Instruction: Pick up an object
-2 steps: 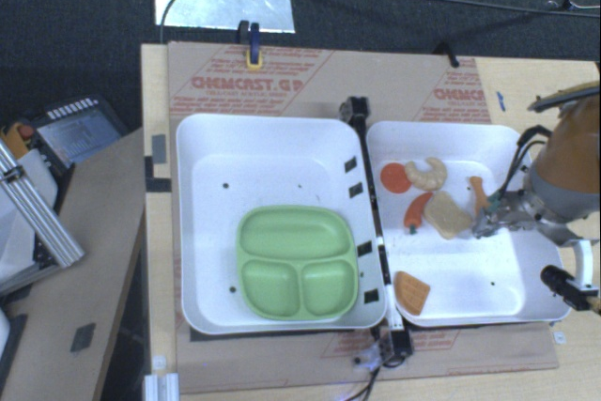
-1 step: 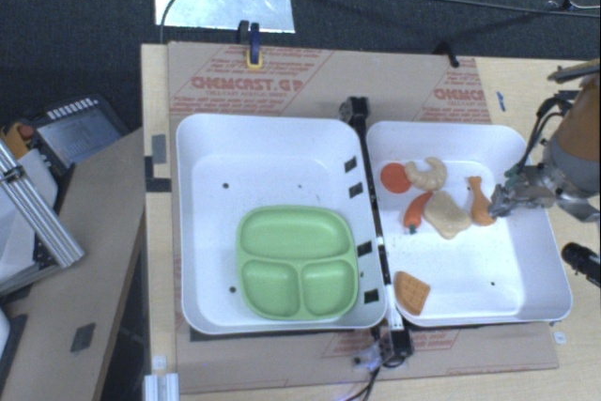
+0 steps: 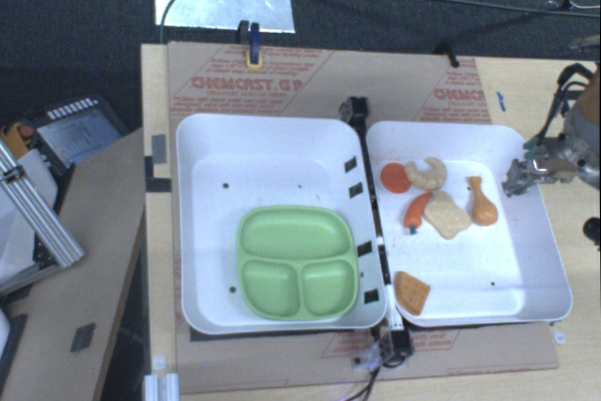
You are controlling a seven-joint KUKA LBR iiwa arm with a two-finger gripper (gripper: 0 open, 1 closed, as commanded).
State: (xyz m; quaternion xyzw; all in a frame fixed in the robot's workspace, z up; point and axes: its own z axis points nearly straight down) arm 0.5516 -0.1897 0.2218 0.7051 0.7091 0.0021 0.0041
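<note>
The right bin (image 3: 531,282) holds several toy foods: a red tomato (image 3: 395,177), a pale shrimp-like piece (image 3: 427,171), an orange-red carrot (image 3: 418,209), a beige bread slice (image 3: 446,216), an orange drumstick (image 3: 482,202) and a waffle-like cracker (image 3: 411,292) near the front left corner. My gripper (image 3: 519,177) hangs over the bin's right rim, to the right of the drumstick and apart from it. No toy food sits between its fingers.
The left bin (image 3: 211,155) carries a green three-compartment plate (image 3: 296,261). Black clips run along the seam between the bins. Cardboard lies under both bins. A cable crosses the dark floor behind, and a bench with metal parts stands at the left.
</note>
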